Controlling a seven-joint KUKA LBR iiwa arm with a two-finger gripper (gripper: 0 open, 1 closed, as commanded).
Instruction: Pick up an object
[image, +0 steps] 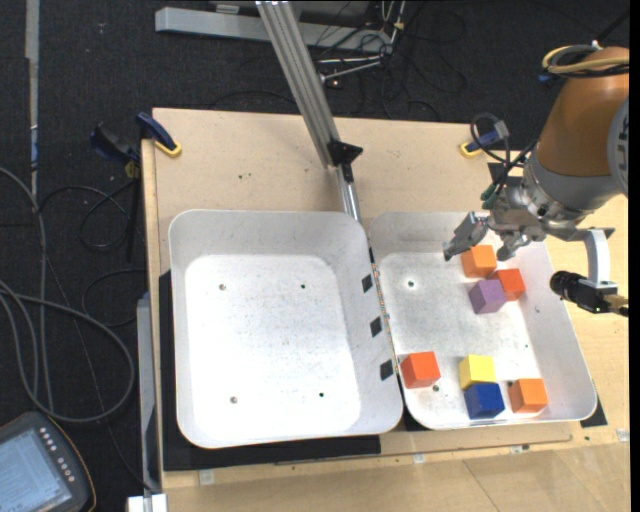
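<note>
The right bin (430, 300) holds several small cubes. An orange cube (479, 261) lies near its back. A second orange cube (512, 283) and a purple cube (488, 296) sit just in front of it. My gripper (487, 244) hangs over the back of this bin, right above the first orange cube. It is open, one finger to the cube's left and the other to its right. The cube looks to be resting on the bin floor, with nothing lifted.
Along the right bin's front edge sit an orange cube (420, 368), a yellow cube (477, 370), a blue cube (484, 400) and another orange cube (528, 395). The left bin (260, 320) stands beside it. A metal pole (310, 90) slants over the bench's back.
</note>
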